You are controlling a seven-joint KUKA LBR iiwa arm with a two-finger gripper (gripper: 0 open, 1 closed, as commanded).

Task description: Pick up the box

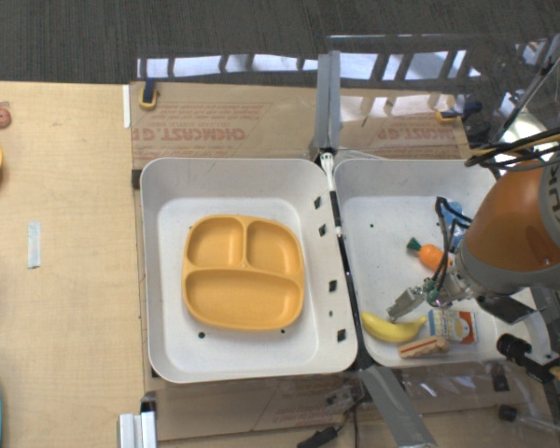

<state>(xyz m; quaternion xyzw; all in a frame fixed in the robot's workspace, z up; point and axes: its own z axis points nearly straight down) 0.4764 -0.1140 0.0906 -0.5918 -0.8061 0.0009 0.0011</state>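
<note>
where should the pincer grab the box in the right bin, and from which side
The box lies flat near the right bin's front wall, its left end touching the banana. Probably best gripped across its narrow width near the free right end, coming straight down; the pincer hovers just left.

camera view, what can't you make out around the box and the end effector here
- End effector: small and blurred in the camera view, so its finger state is unclear.
- Box: its right end runs under the arm; the print is too small to read.
- Carrot: partly covered by the arm and blue cables.
- Right bin: its right side is hidden beneath the arm.
</note>
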